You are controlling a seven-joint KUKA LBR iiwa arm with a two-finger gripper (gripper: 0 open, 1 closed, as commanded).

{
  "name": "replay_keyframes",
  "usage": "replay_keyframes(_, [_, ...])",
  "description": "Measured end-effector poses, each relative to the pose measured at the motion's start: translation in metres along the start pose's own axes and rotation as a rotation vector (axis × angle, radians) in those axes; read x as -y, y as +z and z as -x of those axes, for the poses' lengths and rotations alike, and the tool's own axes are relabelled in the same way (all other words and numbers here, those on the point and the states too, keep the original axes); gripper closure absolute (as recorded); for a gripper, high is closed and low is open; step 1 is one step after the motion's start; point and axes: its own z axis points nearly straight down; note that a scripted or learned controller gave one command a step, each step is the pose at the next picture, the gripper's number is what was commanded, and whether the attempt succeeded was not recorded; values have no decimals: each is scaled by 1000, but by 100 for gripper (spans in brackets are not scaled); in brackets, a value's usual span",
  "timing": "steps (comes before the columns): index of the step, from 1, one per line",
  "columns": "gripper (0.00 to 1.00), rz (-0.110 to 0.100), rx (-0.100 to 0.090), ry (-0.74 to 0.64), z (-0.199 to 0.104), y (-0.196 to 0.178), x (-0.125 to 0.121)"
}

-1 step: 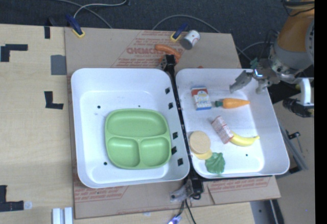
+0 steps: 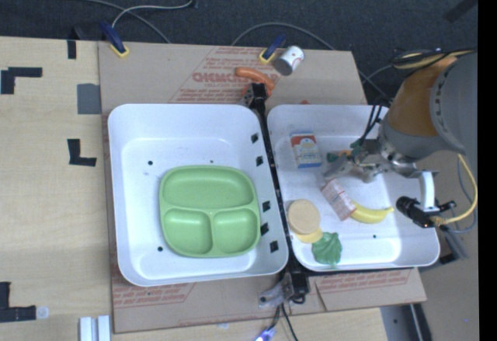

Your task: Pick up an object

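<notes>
step: approach, nothing gripped | end effector (image 2: 353,165) low in right bin (image 2: 411,254), mid-right of frame, above wrapped packet (image 2: 337,198) and banana (image 2: 370,213); open/closed: cannot tell | next: centre over one item, descend

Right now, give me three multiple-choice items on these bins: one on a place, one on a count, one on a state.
1. Where does the green three-compartment plastic plate lie?
A. left white bin
B. right white bin
C. on the cardboard

2. How many compartments does that plate have?
A. two
B. three
C. five

3. How does the curved yellow banana lie?
A. on the bin floor
B. standing upright
C. on the plate

Answers: 1 A, the plate fills the left bin's middle. 2 B, one long section above two smaller ones. 3 A, it lies flat beside the pinkish wrapped packet, under the gripper.
</notes>
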Motion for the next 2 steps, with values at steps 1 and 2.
replay_keyframes(1, [0,1,0,-1,-46,1,-68])
replay_keyframes(2, [0,0,2,1,8,-109,-83])
